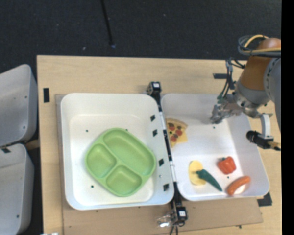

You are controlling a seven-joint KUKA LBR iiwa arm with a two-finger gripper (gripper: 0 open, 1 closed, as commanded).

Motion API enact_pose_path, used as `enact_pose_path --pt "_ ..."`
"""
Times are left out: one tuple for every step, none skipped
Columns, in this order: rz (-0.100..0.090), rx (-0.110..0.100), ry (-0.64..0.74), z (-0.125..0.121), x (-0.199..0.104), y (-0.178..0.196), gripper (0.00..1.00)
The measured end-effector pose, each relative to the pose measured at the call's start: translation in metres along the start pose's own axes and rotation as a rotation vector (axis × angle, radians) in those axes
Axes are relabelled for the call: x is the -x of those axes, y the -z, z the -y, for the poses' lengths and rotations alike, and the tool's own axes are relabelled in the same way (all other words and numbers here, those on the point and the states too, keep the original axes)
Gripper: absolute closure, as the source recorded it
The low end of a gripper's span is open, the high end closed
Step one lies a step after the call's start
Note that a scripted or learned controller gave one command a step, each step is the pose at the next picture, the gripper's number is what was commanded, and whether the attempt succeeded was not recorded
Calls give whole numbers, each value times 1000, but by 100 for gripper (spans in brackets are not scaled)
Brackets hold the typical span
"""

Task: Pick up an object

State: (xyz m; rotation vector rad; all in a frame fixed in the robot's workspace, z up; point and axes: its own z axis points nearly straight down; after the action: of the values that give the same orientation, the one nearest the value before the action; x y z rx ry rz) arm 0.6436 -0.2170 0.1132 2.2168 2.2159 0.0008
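- Two shallow white bins sit side by side on a pale wooden bench (112, 72): the left bin (67, 131) and the right bin (201, 106), their long walls touching.
- Small black clips (154, 87) sit along that seam, one at the far end and one at the near end. Any marking on them is too small to read.
- The left bin holds a green divided plate (120, 161) with three compartments. It lies flat near the middle, turned at an angle to the walls.
- The grey arm (257, 72), with its orange band, comes in from the view's right. Its gripper (216, 117) points down over bare white floor in the far part of the right bin.
- Whether the gripper is spread or pressed together cannot be told from this angle, and nothing can be seen pinched in it.
- A toy pizza slice (177, 131) lies against the right bin's seam-side wall. It is the nearest toy to the gripper, apart from it toward the view's left.
- A yellow piece (195, 170) lies in the near part of the right bin, with a dark green pepper (210, 180) lying across it.
- A red pepper (227, 165) stands just beside those two without touching them.
- An orange-red sausage shape (237, 185) lies near the near right corner.
- No toy lies between the gripper and the pizza slice.
- White panels (10, 111) stand off the bench at the view's left, and a thin black rod (105, 16) crosses the dark floor beyond.
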Motion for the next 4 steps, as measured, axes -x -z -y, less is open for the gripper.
enact_pose_path --pt "-1 3 1 -7 8 61 100" --pt "-2 2 3 -9 9 115 100" --pt "-4 -5 4 18 -28 119 100" --pt "-5 -4 6 37 -71 131 100"
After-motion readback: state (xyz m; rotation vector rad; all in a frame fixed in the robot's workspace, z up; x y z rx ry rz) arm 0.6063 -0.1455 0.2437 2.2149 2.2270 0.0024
